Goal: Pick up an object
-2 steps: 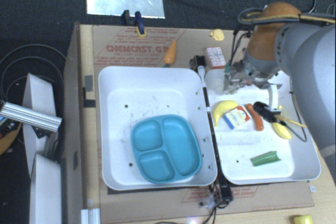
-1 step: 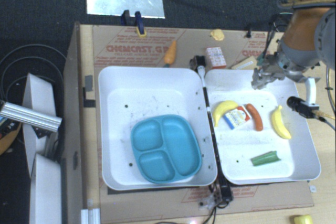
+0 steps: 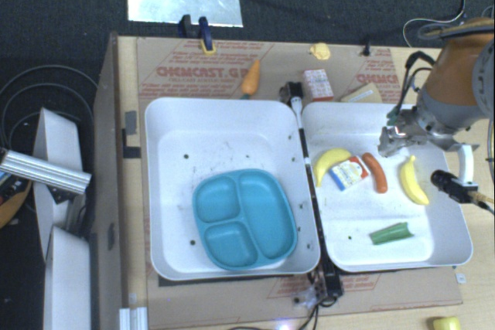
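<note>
hovering over the right bin, the gripper sits just above-right of the red sausage, whose long axis runs up-down, slightly tilted; a banana lies right of it. grip state: cannot tell.

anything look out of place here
Yes: a carrot, a small yellow piece and a small box lie on the bench behind the bins, not inside them. Inside the bins, nothing looks spilled or damaged.
</note>
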Controlling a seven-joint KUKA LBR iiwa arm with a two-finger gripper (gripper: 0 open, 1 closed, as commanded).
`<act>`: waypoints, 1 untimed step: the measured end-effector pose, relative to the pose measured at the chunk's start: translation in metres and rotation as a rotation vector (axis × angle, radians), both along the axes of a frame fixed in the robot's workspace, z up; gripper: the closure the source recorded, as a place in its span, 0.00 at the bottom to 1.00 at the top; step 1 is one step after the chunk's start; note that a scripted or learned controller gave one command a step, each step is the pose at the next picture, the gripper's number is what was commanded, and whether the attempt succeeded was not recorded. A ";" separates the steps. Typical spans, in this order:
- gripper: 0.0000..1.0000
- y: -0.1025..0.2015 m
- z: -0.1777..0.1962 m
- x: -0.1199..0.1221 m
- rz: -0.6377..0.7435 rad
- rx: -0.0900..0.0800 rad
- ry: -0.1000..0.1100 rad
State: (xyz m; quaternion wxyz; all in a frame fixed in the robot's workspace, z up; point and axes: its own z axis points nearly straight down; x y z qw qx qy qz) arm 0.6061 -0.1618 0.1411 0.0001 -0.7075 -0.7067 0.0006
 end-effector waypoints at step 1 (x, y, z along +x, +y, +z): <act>0.00 0.002 0.001 0.002 0.002 0.000 -0.003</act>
